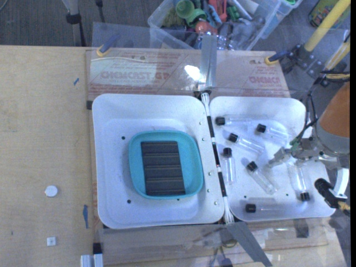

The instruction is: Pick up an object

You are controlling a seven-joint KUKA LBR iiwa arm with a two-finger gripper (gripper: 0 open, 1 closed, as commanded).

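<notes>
The wooden worktop point(39, 121) fills the left and lower part of the view, with two shallow white bins side by side on it. The left bin point(111, 115) holds a teal dish point(192, 166) with a dark ribbed insert point(162, 168) lying inside it. The right bin point(289, 109) holds a scatter of clear vials with black caps. One vial point(233, 120) lies near the bin's far left corner, another point(272, 130) toward the far middle, one point(245, 143) just below those, one point(228, 166) upright in the picture along the left wall, one point(260, 178) slanting in the middle, one point(268, 208) flat along the near wall, and one point(300, 182) toward the right side.

The grey arm point(334, 127), its orange band at the view's right edge, reaches over the right side of the right bin. Its pincer point(281, 159) is low over the bin, between the slanting middle vial and the right-side vial; the metal fingers point(276, 161) look close together, but whether they are parted or closed, or touching any vial, I cannot tell.

Behind the bins, a clear sheet point(144, 74) with reddish print lies on the worktop, and beyond it a clear tub point(167, 15) is full of coloured toys. A small white disc point(51, 191) sits on the worktop well to the left of the bins.
</notes>
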